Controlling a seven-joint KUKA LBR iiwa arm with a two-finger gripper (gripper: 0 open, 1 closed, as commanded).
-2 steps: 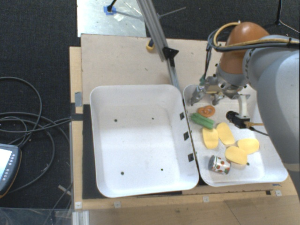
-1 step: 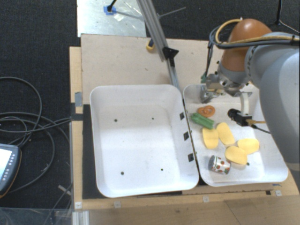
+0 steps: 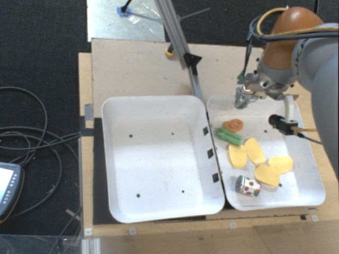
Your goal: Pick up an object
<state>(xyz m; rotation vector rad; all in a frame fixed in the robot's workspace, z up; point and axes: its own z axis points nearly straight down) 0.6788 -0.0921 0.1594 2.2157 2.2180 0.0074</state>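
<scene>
The nearest candidate for the pick is the orange disc (image 3: 232, 125), a flat, round, rubbery-looking piece lying in the right bin (image 3: 307, 194), close to that bin's far wall. I take the right bin as the landmark for everything else. Just beside the disc, toward the bin's left wall, lies a green pod (image 3: 229, 137), smooth and elongated, its long axis running slantwise from the left wall toward the bin's middle. Nearer the middle sit 4 yellow pieces (image 3: 255, 151), oval, smooth and plastic-looking, 2 of them touching or almost so, the other 2 overlapping nearer the front. At the bin's front, next to the left wall, a small patterned cup (image 3: 247, 186) lies on its side, white with red and dark marks.

The jaws (image 3: 244, 100) hang over the bin's far left corner, metal and grey, at the end of the grey arm with its orange band. Whether they are open or shut I cannot tell at this size; nothing is visibly held between them. The relation that matters: the orange disc lies just in front of the jaws, toward the bin's front, and below them, so a short move forward and a descent would likely bring them over it.

The left bin (image 3: 114, 200) touches the right bin's left wall; both rest on the brown desk (image 3: 137, 67).
</scene>
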